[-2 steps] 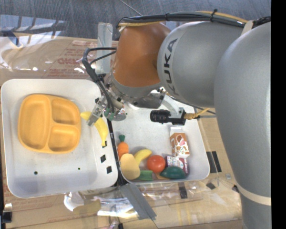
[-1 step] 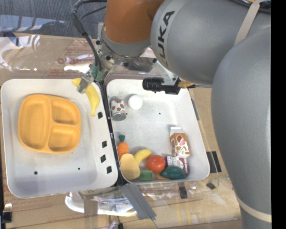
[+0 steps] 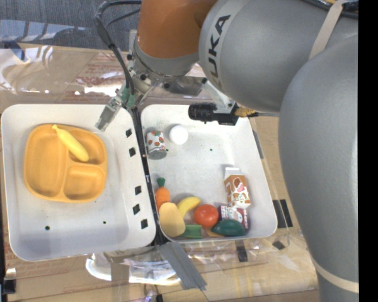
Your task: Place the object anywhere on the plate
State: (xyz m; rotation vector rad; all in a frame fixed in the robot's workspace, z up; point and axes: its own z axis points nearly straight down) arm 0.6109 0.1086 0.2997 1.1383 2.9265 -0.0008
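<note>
Seemingly, banana [image 3: 71, 143] on plate [image 3: 38, 175]; gripper [image 3: 107, 117] indistinct.

One fixed cam above bench, angled down on both bins [image 3: 25, 244].

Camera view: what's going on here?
A grey KUKA arm reaches in from the right, with its gripper hanging over the top edge of the left bin. In that bin sits a yellow divided plate, and a yellow banana already lies on the plate's upper part. The right bin holds the other items: a small can, a white ball, a carton, a tomato and more toy food along its lower edge.
</note>
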